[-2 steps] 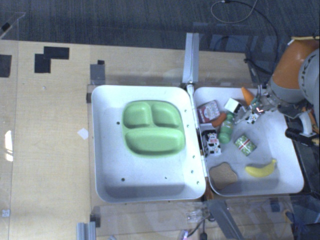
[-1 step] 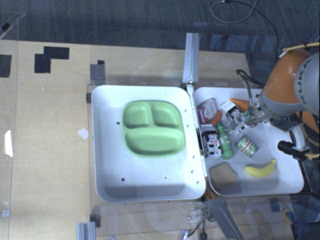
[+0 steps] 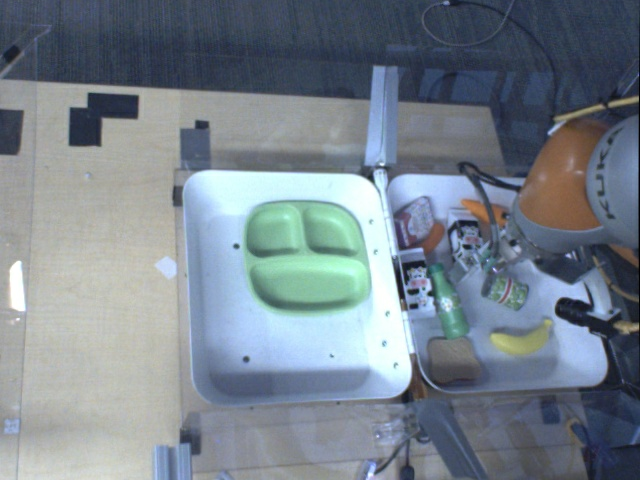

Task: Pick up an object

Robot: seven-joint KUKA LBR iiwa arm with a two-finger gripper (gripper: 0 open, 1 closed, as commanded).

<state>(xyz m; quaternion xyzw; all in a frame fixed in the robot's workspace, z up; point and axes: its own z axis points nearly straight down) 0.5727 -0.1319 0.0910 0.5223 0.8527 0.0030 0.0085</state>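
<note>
The right white bin [image 3: 580, 368] holds several loose objects. A green bottle [image 3: 448, 304] lies lengthwise near its left side, with a brown sponge [image 3: 453, 360] below it. A yellow banana [image 3: 522, 340] rests near the front right. A small green-labelled can [image 3: 506, 290] lies tilted in the middle. A dark red packet [image 3: 415, 220] and an orange item [image 3: 433, 236] sit at the back left. My gripper [image 3: 478, 252] hangs low over the bin's middle, just left of the can and right of the bottle's top. The grey and orange arm covers the bin's back right.
The left white bin [image 3: 210, 298] holds a green divided plate [image 3: 305, 255]. A black-and-white box [image 3: 414, 280] lies against the right bin's left wall. A metal post [image 3: 381, 118] stands behind the gap between the bins. Cables [image 3: 590, 313] trail near the arm.
</note>
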